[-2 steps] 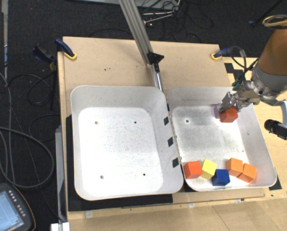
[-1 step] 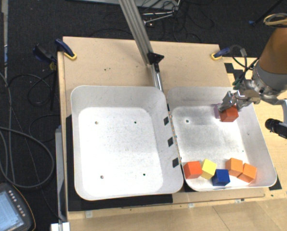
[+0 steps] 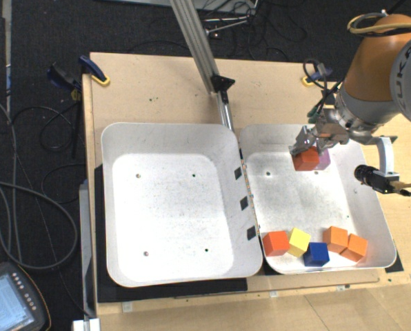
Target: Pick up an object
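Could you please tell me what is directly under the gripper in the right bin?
An orange block and a purple block sit under the gripper, touching each other. Their tops are covered by it.

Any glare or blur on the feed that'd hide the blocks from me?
Camera view: even light, no glare on the right bin; blocks along its near edge sharp, soft short shadows; the orange block at the pincer sits partly shadowed under the arm, edges slightly soft.

No text, label, brand or number is readable anywhere. The small screen (image 3: 5, 302), far to the lower left of the gripper (image 3: 310, 145), is too blurred to read.
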Available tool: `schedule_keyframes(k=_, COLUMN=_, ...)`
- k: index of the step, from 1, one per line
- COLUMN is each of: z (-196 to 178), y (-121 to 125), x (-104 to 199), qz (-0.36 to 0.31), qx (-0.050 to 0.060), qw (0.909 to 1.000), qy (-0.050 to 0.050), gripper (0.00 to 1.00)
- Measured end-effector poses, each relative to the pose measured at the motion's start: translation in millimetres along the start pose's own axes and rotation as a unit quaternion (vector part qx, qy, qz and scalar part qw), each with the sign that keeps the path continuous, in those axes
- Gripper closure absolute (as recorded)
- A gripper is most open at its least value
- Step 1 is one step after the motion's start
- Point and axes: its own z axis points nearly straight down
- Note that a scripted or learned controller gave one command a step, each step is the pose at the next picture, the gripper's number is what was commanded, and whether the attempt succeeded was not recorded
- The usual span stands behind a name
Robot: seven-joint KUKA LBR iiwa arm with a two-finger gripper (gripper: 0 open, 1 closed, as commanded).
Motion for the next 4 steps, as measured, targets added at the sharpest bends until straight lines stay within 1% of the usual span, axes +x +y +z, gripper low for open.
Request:
schedule_keyframes(k=1, z=4, y=-8, x=50, qz=0.0, qx=0.002, qw=1.0, qy=0.001, gripper=1.0)
schedule_keyframes(k=2, z=-10, y=-4, x=107, qz=-0.001, qx=0.0, qw=1.0, qy=0.0, gripper=1.0)
schedule_keyframes(k=3, z=-16, y=5, x=157, qz=0.0, qx=0.0, qw=1.0, qy=0.0, gripper=1.0)
schedule_keyframes(k=4, z=-17, y=-1, x=201, qz=0.0, qx=0.001, qw=1.0, qy=0.0, gripper=1.0)
